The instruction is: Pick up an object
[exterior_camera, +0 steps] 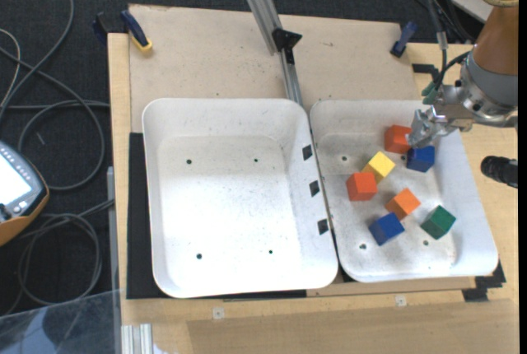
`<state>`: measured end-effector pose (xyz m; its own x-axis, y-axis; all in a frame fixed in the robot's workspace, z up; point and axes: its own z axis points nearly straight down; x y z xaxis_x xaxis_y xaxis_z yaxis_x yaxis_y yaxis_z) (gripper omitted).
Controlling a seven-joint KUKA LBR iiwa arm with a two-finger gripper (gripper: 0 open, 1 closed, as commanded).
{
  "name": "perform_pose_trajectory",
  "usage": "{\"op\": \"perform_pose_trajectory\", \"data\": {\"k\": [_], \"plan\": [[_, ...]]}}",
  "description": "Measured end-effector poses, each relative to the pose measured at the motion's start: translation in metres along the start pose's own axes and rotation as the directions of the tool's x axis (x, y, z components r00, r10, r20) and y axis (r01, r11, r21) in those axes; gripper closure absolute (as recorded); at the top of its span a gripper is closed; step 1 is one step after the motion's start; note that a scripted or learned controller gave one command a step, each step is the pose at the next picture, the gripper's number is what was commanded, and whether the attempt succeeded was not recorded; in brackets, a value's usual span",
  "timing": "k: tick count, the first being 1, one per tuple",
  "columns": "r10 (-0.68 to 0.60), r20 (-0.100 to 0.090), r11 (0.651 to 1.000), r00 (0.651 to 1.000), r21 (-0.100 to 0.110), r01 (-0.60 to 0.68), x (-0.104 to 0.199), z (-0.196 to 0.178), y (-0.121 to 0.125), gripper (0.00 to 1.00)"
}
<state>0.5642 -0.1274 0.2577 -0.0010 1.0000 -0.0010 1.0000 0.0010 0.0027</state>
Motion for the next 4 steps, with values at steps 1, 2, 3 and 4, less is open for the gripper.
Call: {"op": "perform_pose_trajectory", "data": {"k": [1, 2, 3, 4], "plan": [[-0.005, -0.002, 1.000, 1.000, 0.000, 0.005, 0.045, 0.011, 0.022, 1.00], [-0.005, -0.002, 1.000, 1.000, 0.000, 0.005, 0.091, 0.007, 0.033, 1.00], [-0.006, -0.003, 1.000, 1.000, 0.001, 0.006, 0.146, 0.019, 0.052, 1.00], [-0.004, -0.003, 1.000, 1.000, 0.000, 0.004, 0.187, 0.021, 0.072, 1.00]]}}
